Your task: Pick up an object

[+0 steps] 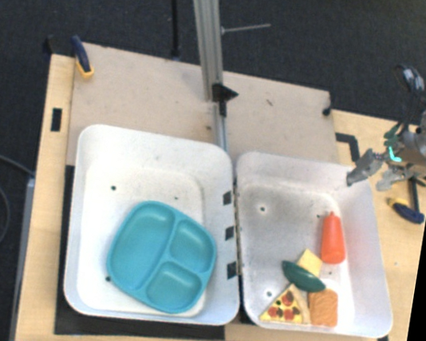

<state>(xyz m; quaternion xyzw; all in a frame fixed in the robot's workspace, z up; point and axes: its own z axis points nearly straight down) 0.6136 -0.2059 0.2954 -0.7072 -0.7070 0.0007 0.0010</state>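
The right bin (277, 176) holds several toy foods near its front right. An orange carrot (333, 238) lies upright. Below it sit a yellow wedge (311, 262), a dark green vegetable (304, 277), a pizza slice (285, 308) and a brown bread piece (323, 308). My gripper (374, 175) hangs over the bin's back right corner, well above and behind the carrot. Its two fingers are spread apart and open, with nothing between them.
In the left bin (102, 155) lies a teal divided plate (162, 256). A metal rail (210, 44) rises from the back of the bench between the bins. A blue clamp (408, 211) lies just right of the right bin.
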